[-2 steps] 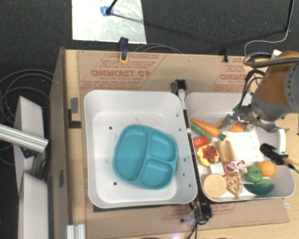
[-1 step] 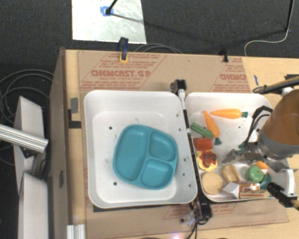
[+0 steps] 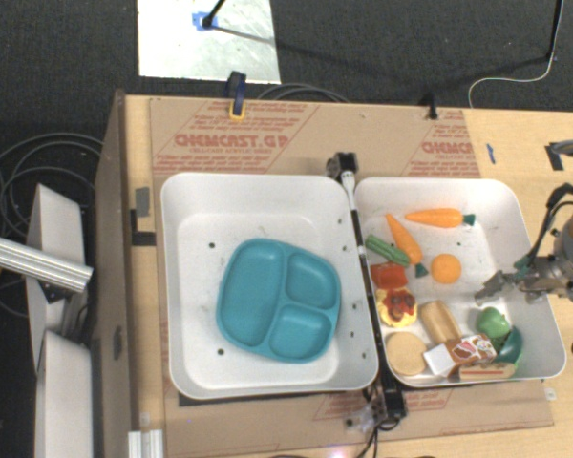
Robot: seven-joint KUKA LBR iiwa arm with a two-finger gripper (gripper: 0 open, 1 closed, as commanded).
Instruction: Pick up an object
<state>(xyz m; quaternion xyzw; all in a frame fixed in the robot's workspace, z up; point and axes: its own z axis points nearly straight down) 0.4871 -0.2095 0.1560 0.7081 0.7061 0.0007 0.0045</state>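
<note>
Here the end effector (image 3: 504, 284) sits over the right side of the right bin (image 3: 504, 197), reaching in from the view's right edge; its dark fingers are too small and blurred to tell whether they are apart or together, and nothing can be seen between them. Just below it lies a green apple-like piece (image 3: 494, 323), with a darker green vegetable (image 3: 511, 344) touching that piece on its lower right. Left of these, a small packet with a red and white label (image 3: 474, 349) rests beside a white block (image 3: 438, 359); the label's writing is too small to read. Further left of the end effector sit an orange ball (image 3: 446, 269), a tan bread roll (image 3: 438, 321), a round pale biscuit (image 3: 407, 353), and a red and yellow piece (image 3: 398, 305). Up and to the left are two carrots: one lying level near the bin's far wall (image 3: 437, 218), one slanted (image 3: 404, 239) beside a green pod (image 3: 387, 250).

Well to the left, the other bin (image 3: 191, 208) carries a teal divided plate (image 3: 279, 299). Both bins rest on a brown board on the counter (image 3: 382, 136), printed in red with "CHEMCAST GP" twice along its far edge.
</note>
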